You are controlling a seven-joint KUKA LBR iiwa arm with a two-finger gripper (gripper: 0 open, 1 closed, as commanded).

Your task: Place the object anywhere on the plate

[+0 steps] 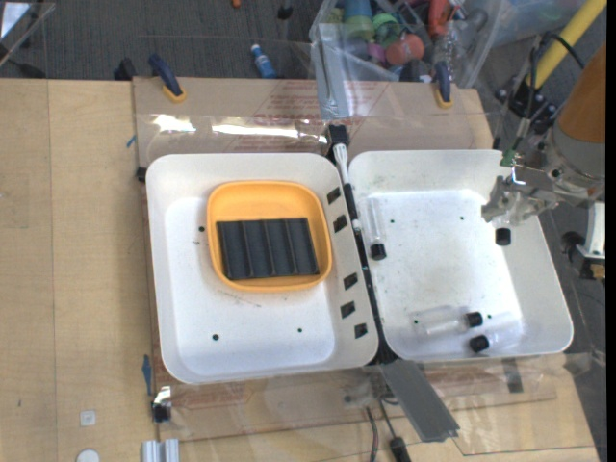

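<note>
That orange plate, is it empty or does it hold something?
Not empty: a dark ribbed block lies flat inside the orange plate, in the left bin.

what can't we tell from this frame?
- Gripper at the right bin's far right rim: too small and blurred to tell its finger state or whether anything is in it.
- Arm: mostly cut off by the right edge.
- Clear vials in the right bin: transparent against white, so count and outlines are unclear.
- Dark ridged object on the orange plate: its identity can't be made out.
</note>
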